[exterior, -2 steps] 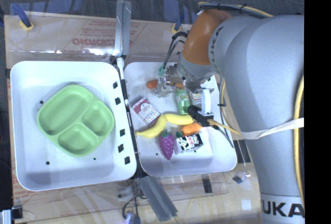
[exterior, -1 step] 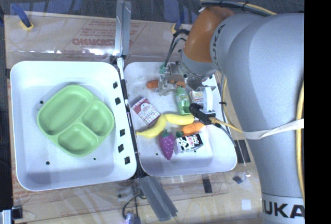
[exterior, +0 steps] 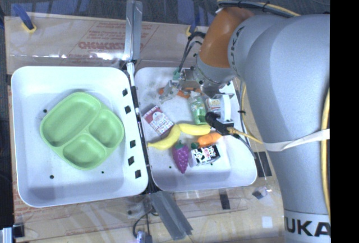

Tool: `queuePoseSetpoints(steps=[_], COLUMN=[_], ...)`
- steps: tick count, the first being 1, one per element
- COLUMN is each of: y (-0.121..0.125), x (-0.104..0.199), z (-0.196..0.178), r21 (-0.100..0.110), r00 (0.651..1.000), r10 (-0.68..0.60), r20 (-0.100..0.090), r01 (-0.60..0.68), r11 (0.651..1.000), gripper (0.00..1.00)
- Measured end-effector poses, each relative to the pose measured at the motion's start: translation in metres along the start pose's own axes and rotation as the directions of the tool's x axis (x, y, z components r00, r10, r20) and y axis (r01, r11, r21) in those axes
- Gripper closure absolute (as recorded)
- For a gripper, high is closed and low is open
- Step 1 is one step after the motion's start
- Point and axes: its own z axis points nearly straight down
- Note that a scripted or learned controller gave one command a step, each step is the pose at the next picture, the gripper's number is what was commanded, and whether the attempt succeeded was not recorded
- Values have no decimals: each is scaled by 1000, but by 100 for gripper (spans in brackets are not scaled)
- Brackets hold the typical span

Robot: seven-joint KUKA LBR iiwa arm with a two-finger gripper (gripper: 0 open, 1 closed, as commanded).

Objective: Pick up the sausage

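**Camera view: sausage at 11 o'clock in the right bin, close by the gripper**

A small reddish-brown sausage [exterior: 166, 91] lies in the shallow white right bin [exterior: 242, 175], near the far wall. Its long axis seems to run roughly 9 to 3 o'clock, but it is too small to be sure. The gripper [exterior: 187, 81] hangs just at its 2 o'clock, and how far it is open cannot be told. Toward 6 o'clock lie a red-and-white packet [exterior: 157, 119], a green bottle [exterior: 197, 110], a yellow banana [exterior: 173, 137], an orange carrot [exterior: 210, 138] and purple grapes [exterior: 181, 156].

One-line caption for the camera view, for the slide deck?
KUKA arm reaches over the right bin of toy food, banana among it; green divided plate sits in the left bin.
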Motion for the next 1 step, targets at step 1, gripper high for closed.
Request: queuePoseSetpoints(steps=[1], y=[21], x=[-19], z=[18], r21=[-2], r00=[1000], r10=[15], r20=[-1], r01=[-15], r11=[1000], gripper=[0])
